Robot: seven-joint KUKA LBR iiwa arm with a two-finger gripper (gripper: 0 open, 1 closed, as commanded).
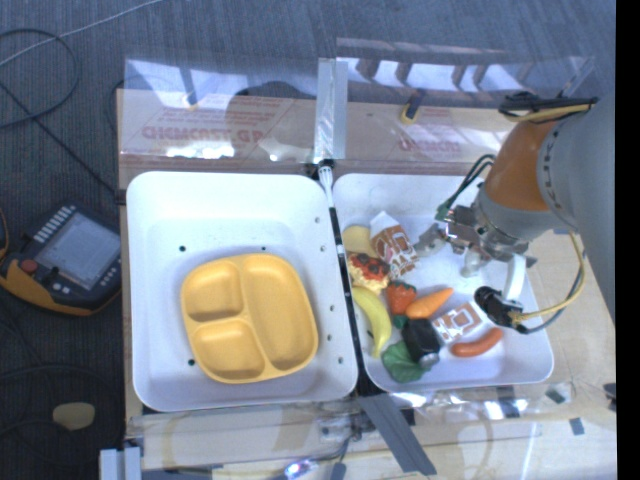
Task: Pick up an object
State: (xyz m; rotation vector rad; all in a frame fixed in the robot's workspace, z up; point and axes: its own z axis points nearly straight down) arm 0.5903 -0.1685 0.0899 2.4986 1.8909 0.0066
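The right bin (530, 363) holds a heap of toy foods. Among them are a yellow banana (372, 318), an orange carrot (432, 302) and a red sausage (478, 343). There are also two brown-and-white packets (393, 246) (460, 320), a red fruit (400, 296), a green leafy piece (402, 360) and a black item (420, 336). My gripper (455, 248) hangs over the bin's upper middle, just right of the upper packet and above the carrot. Nothing can be seen held in it. The orange band (520, 173) sits above it to the right.
The left bin (150, 218) carries a yellow divided plate (248, 316). A black cable (560, 303) loops from the wrist over the right bin's right side. A handheld pendant (65, 258) lies on the floor left of the bench. Clear plastic sheeting (420, 108) lies behind the bins.
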